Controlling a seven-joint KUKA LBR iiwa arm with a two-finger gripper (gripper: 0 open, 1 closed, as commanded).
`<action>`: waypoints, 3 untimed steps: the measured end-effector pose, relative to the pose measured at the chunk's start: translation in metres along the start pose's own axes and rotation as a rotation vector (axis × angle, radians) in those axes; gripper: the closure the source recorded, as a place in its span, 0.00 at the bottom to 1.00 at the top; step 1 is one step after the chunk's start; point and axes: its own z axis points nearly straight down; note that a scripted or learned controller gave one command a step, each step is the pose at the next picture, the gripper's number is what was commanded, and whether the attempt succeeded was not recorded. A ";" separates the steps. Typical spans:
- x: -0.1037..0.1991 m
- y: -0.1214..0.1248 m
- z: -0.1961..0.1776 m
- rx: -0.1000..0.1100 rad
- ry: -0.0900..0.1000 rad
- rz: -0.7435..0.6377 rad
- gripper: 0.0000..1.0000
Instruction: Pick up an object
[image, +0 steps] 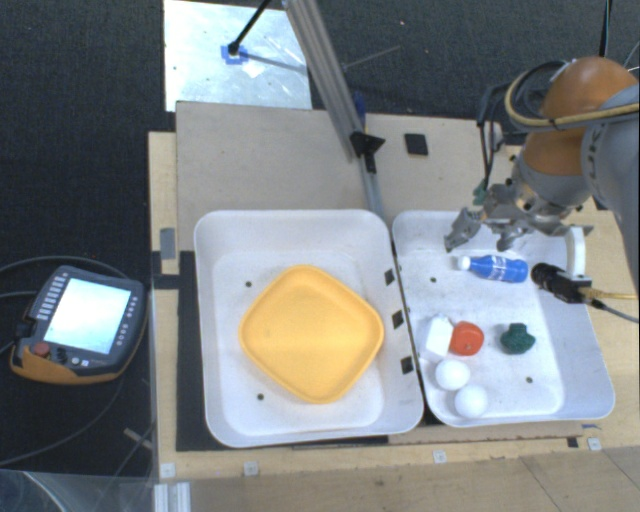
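While the fingers (487, 231) hang spread and empty (right bin (590, 400)), the blue bottle (496, 267) lies just below.

Lighting's pretty even and bright, mostly from overhead. The white bins (300, 228) look a bit washed out, soft shadows only. Glare patch on the floor (215, 60) far up-left of the tool (488, 232). The whole frame's slightly soft and low-res, and the pendant screen (88, 312) is blown out.
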 end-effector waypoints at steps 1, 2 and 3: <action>0.000 -0.002 0.062 0.000 0.000 0.000 0.00; 0.000 -0.002 0.084 -0.004 -0.001 0.000 0.00; 0.000 -0.001 0.072 -0.007 -0.001 0.000 1.00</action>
